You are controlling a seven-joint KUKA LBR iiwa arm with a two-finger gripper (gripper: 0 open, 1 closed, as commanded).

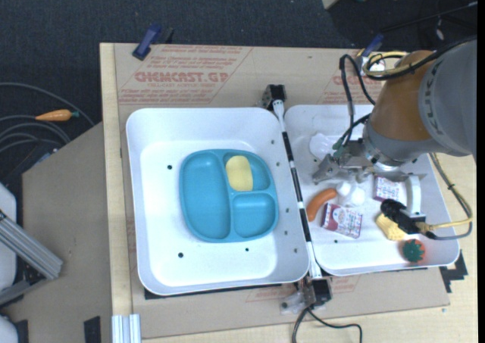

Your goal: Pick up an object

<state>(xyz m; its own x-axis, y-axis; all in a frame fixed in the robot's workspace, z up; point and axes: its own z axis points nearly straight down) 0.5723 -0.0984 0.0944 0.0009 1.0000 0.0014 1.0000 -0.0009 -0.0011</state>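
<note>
Sausage (321,203) below gripper (339,169) (near)

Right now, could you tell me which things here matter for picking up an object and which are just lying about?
Matter for the pick:
- hand, low in the right bin
- orange sausage-shaped piece
- red-and-white packet
- yellow block
- green-and-red piece

Just lying about:
- blue divided plate in the left bin
- yellow item on it
- blue clamp
</note>
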